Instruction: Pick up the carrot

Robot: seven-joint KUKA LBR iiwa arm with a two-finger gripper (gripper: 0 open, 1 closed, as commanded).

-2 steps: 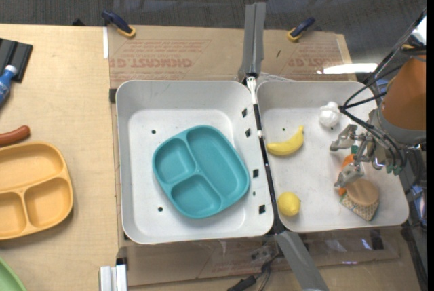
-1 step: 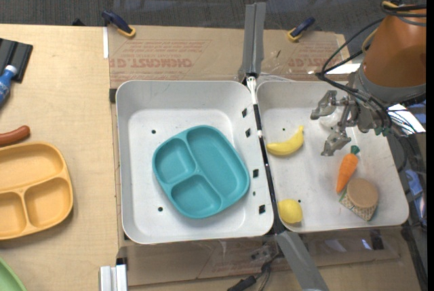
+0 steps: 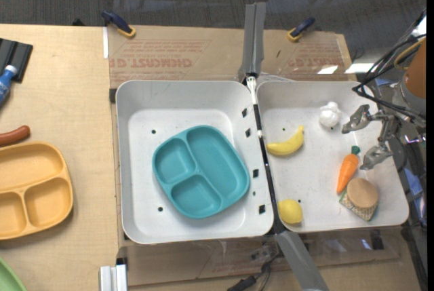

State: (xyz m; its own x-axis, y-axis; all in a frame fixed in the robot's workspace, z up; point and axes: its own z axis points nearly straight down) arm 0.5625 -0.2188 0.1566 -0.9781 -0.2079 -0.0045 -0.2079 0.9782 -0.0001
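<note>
The carrot (image 3: 346,171) is orange with a green top and lies in the right bin (image 3: 305,167), near its right side, its tip pointing down toward a sandwich. My gripper (image 3: 366,139) hangs above the bin's right edge, just up and right of the carrot. Its two metal fingers (image 3: 355,121) are spread apart with nothing between them. The carrot's green end sits between the fingertips as seen from above, but the gripper stands apart from it.
In the right bin also lie a banana (image 3: 287,142), a lemon (image 3: 290,211), a white garlic bulb (image 3: 329,117) and a sandwich (image 3: 360,197) right below the carrot. The left bin (image 3: 135,147) holds a teal divided plate (image 3: 199,171). A yellow tray (image 3: 30,191) sits far left.
</note>
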